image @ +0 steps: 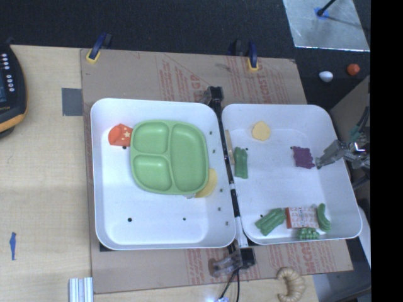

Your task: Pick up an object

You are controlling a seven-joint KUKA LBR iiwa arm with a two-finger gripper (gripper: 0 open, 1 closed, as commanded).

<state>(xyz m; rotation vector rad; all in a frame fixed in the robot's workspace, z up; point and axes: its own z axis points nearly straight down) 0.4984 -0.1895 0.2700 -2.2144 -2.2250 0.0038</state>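
Where the arm comes in at the picture's right edge, the pincer [323, 160] hangs low over the right bin [337, 187], its grey fingers reaching leftward; they look drawn close with nothing seen between them, though at this size I cannot tell for sure how far apart they stand. Just left of the tips, near but seemingly not touching, lies a purple piece [303, 156] on the bin floor. Farther left and a little up sits a yellow disc [261, 131]. Farther left again, by the bin's inner wall, a green block [240, 163] stands upright. Below the pincer, along the near wall, lie a green pod [323, 218], a red-and-white packet [301, 217], a small green cluster [308, 234] and a larger green bundle [270, 221]. Well to the left, in the left bin [113, 225], a green divided plate [170, 156] rests, with a red toy [119, 134] at its far side and a yellow piece [208, 184] peeping from under its near corner. Both bins sit on a cardboard sheet [189, 74] held by clamps.
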